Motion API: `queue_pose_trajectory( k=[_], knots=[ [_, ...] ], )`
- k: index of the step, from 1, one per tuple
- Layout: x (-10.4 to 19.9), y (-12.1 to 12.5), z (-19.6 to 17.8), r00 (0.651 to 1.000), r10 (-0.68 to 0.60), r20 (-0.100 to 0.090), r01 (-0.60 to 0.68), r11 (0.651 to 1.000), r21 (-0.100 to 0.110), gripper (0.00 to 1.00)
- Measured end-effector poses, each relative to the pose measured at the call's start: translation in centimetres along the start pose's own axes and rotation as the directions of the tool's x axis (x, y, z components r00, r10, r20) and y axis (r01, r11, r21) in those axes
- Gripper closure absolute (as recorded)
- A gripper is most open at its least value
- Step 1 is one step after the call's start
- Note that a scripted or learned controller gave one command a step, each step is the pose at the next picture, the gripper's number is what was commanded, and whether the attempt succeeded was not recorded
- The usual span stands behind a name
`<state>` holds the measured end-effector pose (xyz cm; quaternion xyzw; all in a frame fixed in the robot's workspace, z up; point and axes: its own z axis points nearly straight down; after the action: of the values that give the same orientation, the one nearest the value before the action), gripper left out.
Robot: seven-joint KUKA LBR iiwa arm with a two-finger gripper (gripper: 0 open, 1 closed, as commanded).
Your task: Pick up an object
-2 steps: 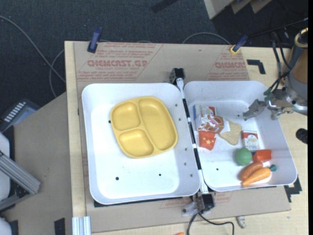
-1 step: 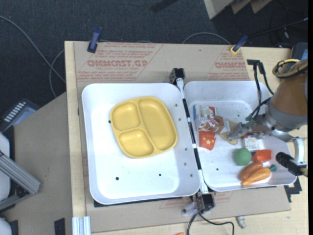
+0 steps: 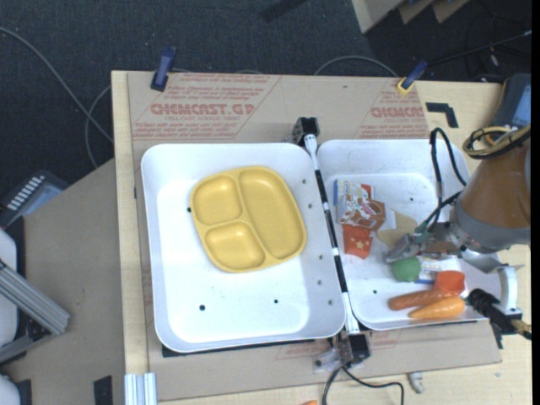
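Gripper low in the right bin — finger state impossible to tell.

Poised just above the green ball, beside the carrots and snack packet. Probably light, smooth, apt to roll — best pinched across the middle. Yellow divided plate in the left bin.

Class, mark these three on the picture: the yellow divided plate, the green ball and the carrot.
yellow divided plate [image 3: 247, 219]: camera view, on the ridge between its compartments.
green ball [image 3: 407, 269]: camera view, on its rounded top.
carrot [image 3: 437, 310]: camera view, on the middle of its body.
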<state>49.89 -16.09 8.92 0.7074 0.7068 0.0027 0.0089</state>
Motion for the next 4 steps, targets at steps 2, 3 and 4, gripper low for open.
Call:
queue_pose_trajectory(
  k=[2, 3, 4],
  knots=[
    [0.6, 1.9, -8.6, 1.000, -0.002, -0.008, 0.002, 1.000, 0.015, 1.00],
    [0.6, 1.9, -8.5, 1.000, -0.001, -0.008, 0.001, 1.000, 0.016, 0.00],
    [2.9, 0.6, 0.1, 1.000, 0.000, -0.005, 0.000, 1.000, 0.007, 0.00]
  ],
)
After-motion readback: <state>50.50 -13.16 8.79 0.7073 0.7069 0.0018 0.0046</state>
